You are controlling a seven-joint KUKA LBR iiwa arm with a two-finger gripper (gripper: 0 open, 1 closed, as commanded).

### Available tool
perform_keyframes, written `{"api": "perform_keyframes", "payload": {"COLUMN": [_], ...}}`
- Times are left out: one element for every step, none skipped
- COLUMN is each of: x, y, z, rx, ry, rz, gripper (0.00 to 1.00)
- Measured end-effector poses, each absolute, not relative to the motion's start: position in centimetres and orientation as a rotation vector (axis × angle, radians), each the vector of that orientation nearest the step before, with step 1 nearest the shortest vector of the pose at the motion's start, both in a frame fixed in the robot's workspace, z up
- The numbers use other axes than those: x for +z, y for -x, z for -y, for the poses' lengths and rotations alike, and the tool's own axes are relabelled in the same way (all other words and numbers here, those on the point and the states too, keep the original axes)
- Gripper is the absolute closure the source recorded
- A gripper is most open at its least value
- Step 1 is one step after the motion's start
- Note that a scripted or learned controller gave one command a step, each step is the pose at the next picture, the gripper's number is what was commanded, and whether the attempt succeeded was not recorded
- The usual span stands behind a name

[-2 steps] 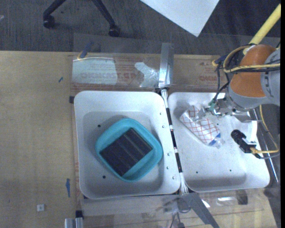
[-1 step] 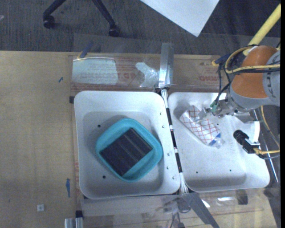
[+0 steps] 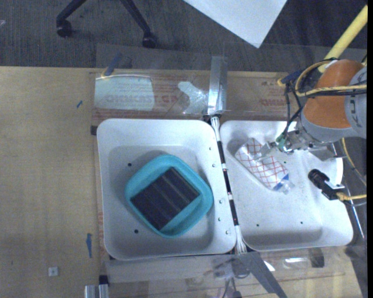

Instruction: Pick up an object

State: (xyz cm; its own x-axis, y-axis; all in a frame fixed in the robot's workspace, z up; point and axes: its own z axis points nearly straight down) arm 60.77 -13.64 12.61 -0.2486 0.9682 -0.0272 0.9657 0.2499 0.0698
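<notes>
Claw [image 3: 284, 144] hangs low over the back right part of the right bin [image 3: 303, 233], at the end of the grey arm [image 3: 333, 107] with its orange band, which comes in from the right. Whether the claw is wide or narrow cannot be told from this angle. It sits at the upper right end of the packet [image 3: 260, 165]; whether the two touch cannot be told either. The packet is a white pouch with a red criss-cross print, and it lies slantwise on the bin floor, from back left to front right. A small clear and blue bit [image 3: 284, 186] lies against its lower end.

Inside the left bin [image 3: 116, 139] sits a teal tub [image 3: 204, 195], square with rounded corners, turned cornerwise near the middle of the floor. A dark ridged slab [image 3: 165, 198] fills its inside. The tub is well apart from the claw, across the seam where the two rims meet.

Both bins stand side by side on the wooden counter [image 3: 46, 174]. Behind them, crumpled clear film [image 3: 192, 96] lies just beside a metal bracket [image 3: 217, 87] at the seam. A blue tape mark [image 3: 88, 244] shows left of the left bin. On the dark floor beyond are a chair base [image 3: 105, 17] and a white sheet [image 3: 239, 17].
</notes>
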Motion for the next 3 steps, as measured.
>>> {"api": "perform_keyframes", "payload": {"x": [12.64, 12.66, 12.65], "y": [-60.85, -60.88, -60.86], "z": [13.62, 13.63, 13.67], "rx": [0.057, 0.056, 0.055], "ry": [-1.814, -1.744, -1.724], "rz": [-2.48, -2.527, -2.54], "gripper": [0.0, 0.0, 0.0]}}
